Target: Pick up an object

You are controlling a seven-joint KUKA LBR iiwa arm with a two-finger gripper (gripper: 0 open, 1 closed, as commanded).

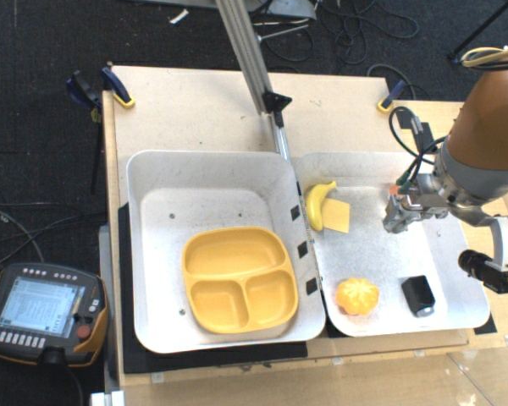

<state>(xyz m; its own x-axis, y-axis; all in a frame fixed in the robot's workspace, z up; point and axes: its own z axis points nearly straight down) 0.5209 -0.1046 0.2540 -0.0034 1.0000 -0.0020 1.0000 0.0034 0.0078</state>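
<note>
Near the right bin's (457, 311) front, between orange (356, 296) and rim: small black block (418, 294), hard, light, easy to pinch across short sides. Tool (395, 220) high above; open or closed, cannot tell.

Glossy yellow plastic tray (237, 277) lies in a speckled matt white bin (152, 180).

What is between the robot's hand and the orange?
Nothing visible. The hand hangs over the right bin, and only bare bin floor lies between it and the orange. The black block sits off to the side.
</note>
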